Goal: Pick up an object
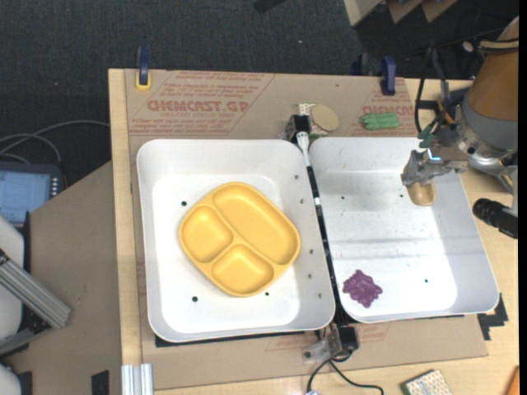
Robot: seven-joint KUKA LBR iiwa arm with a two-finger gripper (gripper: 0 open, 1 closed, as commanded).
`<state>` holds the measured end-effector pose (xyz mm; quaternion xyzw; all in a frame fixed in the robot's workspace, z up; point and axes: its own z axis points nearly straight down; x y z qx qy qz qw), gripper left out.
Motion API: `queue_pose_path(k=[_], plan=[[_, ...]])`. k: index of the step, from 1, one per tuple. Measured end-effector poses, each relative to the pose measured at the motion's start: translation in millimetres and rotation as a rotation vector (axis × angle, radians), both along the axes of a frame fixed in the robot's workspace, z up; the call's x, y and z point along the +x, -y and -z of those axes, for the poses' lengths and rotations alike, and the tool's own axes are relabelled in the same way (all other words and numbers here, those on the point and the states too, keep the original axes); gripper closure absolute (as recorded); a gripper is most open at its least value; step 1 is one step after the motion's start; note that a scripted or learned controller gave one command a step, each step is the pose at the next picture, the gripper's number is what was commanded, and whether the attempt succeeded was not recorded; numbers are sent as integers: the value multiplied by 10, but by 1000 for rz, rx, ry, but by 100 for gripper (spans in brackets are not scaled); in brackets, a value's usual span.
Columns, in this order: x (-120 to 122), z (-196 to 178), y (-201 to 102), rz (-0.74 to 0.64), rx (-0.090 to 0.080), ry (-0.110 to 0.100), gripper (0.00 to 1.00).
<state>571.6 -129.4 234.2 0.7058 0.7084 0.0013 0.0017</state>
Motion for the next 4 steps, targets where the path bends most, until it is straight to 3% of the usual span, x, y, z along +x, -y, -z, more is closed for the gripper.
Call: queue_pose_path(k=[1,2,3,4], plan=[[-51,300,-594,0,3,-8,100],[-123,-23,-830,2,0,-1,100],[133,-1,-1152,0,1,-1,100],[102,-178,-849,6,-1,0,100]])
